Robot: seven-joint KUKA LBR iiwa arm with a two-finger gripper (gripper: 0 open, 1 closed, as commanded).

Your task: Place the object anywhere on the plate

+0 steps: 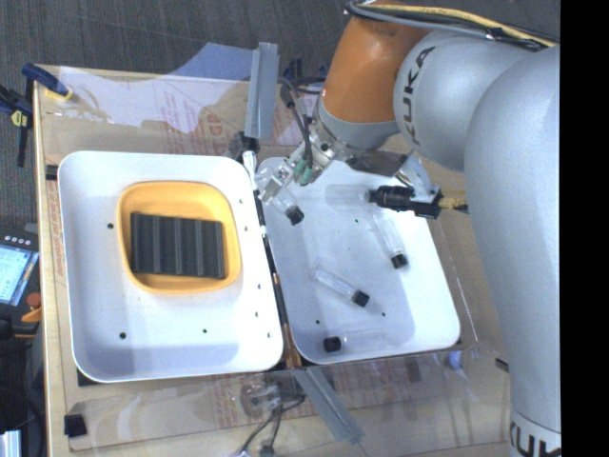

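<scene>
Two white bins sit side by side on the counter (143,112). Clear plastic vials with black caps lie in the right bin (428,293); one (343,288) looks light, slippery, best pinched mid-barrel. Whether the tool (276,181) is open, I cannot tell. The yellow plate (176,198) waits in the left bin (86,255).

there was one camera, fixed above the bench (143,403) and looking down at a slant. it took in both white bins side by side: the left bin (86,331) lay whole in the left half of the picture, and the right bin (433,317) lay in the middle, with its far corner covered by the arm (476,93). the arm came in from the right side and stood very near to the lens, so it looked large and hid the right part of the bench. at the top edge, dark floor (143,8) was seen beyond the bench, so the camera faced a little away from its own side.
</scene>
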